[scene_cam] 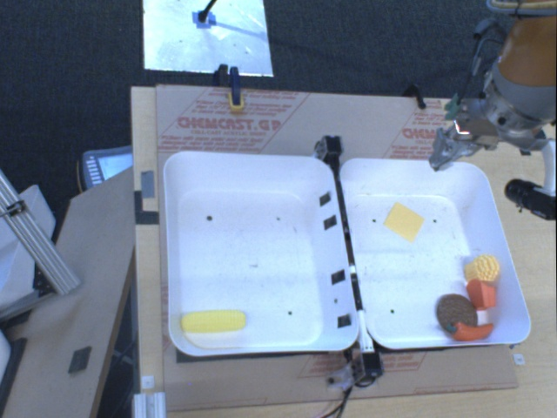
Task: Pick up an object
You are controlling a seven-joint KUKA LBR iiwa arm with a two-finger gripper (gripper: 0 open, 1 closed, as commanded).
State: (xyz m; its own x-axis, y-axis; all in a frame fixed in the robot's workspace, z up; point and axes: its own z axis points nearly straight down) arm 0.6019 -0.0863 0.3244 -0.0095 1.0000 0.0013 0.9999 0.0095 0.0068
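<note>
My gripper (446, 156) hangs over the far edge of the right bin (418, 259), nothing visible between its fingers. A flat yellow square (404, 221) lies in that bin's upper middle, below and left of the gripper. At the bin's near right corner sit a yellow corn cob (483, 268), an orange-red block (481, 293), a round brown patty (454, 312) and an orange carrot-like piece (473, 330). A yellow oblong piece (213, 321) lies in the near left corner of the left bin (252, 242).
A black divider with clips (342, 233) runs between the two bins. A shiny metal plate (207, 23) lies on the dark floor beyond the bench. An aluminium rail (35, 238) slants at the left edge.
</note>
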